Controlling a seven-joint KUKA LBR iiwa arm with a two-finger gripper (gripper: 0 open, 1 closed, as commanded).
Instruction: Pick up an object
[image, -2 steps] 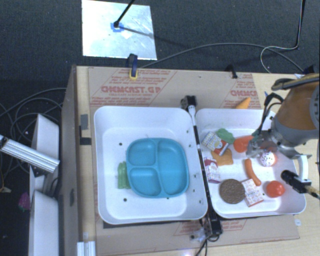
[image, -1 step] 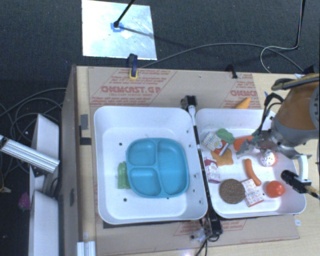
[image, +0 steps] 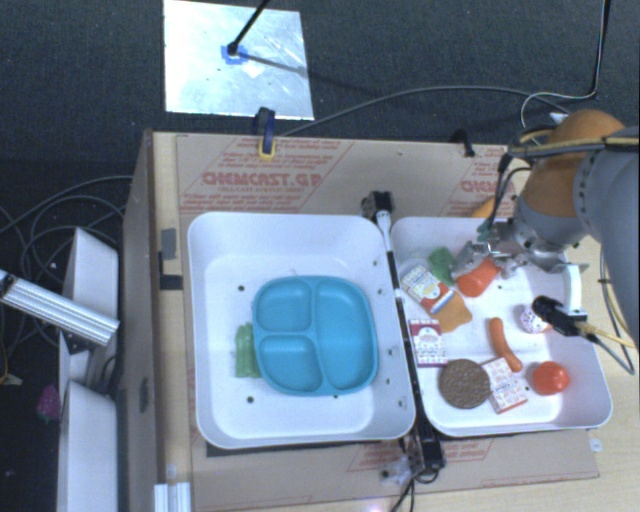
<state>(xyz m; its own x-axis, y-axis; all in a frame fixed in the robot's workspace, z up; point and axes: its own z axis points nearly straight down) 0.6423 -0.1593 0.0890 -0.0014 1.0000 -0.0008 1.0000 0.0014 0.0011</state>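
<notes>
The orange piece (image: 479, 278) near the back of the right bin (image: 600, 400) looks to me like the target, lying just beside a green piece (image: 441, 263) and a small carton (image: 424, 285). My gripper (image: 490, 255) sits low over that corner, right at the orange piece's upper end, but I cannot tell from this angle how its jaws stand, nor whether anything is between them. I would call this the reach-and-close step: the arm (image: 560, 200) is down at the pile and nothing is visibly lifted yet.

Next I want a clean closure on the orange piece alone, then a straight lift. The crowding worries me; the green piece and carton are close enough to get nudged or pinched along.

Elsewhere in that bin lie a brown disc (image: 464, 383), a sausage (image: 504, 345) and a tomato (image: 548, 377), well apart from the gripper. The left bin (image: 215, 400) holds a blue tray (image: 315, 335).
</notes>
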